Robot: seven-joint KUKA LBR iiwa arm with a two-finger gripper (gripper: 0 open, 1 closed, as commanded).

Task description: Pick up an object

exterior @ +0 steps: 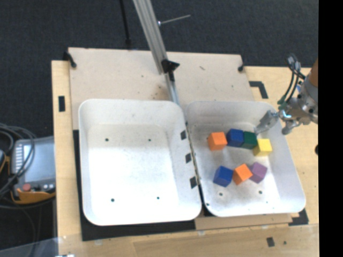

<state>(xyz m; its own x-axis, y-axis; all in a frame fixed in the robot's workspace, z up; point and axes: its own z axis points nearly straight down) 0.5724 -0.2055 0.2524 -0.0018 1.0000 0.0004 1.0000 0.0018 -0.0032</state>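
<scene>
Several small cubes lie in the right bin (pixel 284 189). An orange cube (pixel 217 141), a blue cube (pixel 235 137), a green cube (pixel 249 139) and a yellow cube (pixel 263 146) form a row. Below them sit a second blue cube (pixel 223 175), a second orange cube (pixel 242 173) and a purple cube (pixel 258 172). My gripper (pixel 277 123) hangs over the bin's upper right corner, just up and right of the yellow cube. Its fingers stand open and hold nothing.
The left bin (pixel 88 143) sits beside the right one, their rims meeting at mid-bench. A slanted aluminium pole (pixel 153 33) rises from behind the bins. A pendant and cables (pixel 27 170) lie off the bench's left edge.
</scene>
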